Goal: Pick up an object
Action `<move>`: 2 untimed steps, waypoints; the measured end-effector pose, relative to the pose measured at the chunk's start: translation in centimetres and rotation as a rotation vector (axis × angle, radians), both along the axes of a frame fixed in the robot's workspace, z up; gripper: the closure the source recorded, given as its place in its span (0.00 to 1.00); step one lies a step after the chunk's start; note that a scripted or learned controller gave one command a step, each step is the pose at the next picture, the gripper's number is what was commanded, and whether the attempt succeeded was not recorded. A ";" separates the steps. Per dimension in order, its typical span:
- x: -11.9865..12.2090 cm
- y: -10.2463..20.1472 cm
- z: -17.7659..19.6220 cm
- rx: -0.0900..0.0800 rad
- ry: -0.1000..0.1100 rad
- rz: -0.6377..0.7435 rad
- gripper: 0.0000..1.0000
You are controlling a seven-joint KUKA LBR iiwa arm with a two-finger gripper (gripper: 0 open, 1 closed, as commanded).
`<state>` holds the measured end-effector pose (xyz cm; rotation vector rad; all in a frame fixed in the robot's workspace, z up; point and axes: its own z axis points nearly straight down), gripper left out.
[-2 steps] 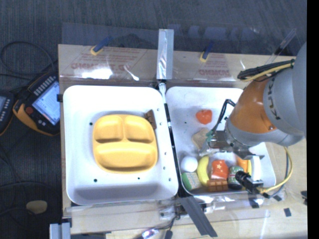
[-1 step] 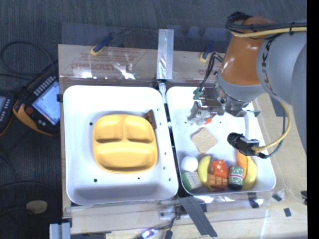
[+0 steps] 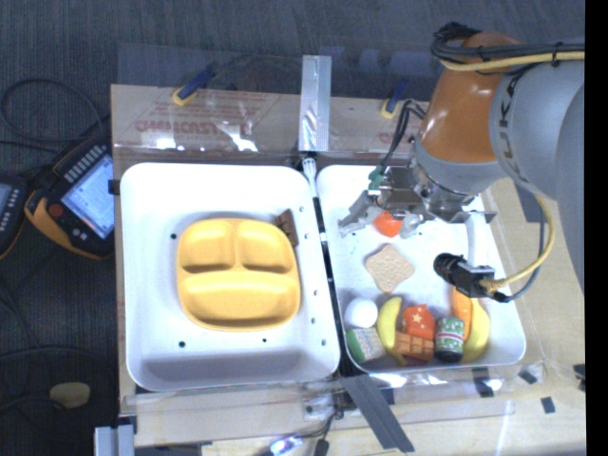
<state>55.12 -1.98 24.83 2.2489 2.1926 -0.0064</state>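
My gripper [image 3: 385, 218] hangs low over the back of the right bin [image 3: 508, 345], reaching in from the right. Its fingers stand open, one finger [image 3: 353, 217] to the left and the other to the right of a small orange-red ball [image 3: 388, 224]. The ball lies between them with a gap on each side. A beige slice of toast [image 3: 389, 267] lies just in front of the ball. Along the bin's front edge sit a white egg [image 3: 361, 313], a yellow banana [image 3: 389, 319], a red-orange block [image 3: 416, 327], a green can [image 3: 449, 338] and an orange carrot [image 3: 462, 307].
The left bin [image 3: 152, 350] holds a yellow divided plate [image 3: 237, 272], with a small brown piece [image 3: 285, 223] at its back right corner. The ridge between the bins [image 3: 324, 255] runs just left of the gripper. A black cable fitting [image 3: 456, 269] hangs off the arm over the right bin.
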 end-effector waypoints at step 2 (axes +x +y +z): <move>-4.9 -8.6 -15.6 0.004 -0.003 0.187 0.00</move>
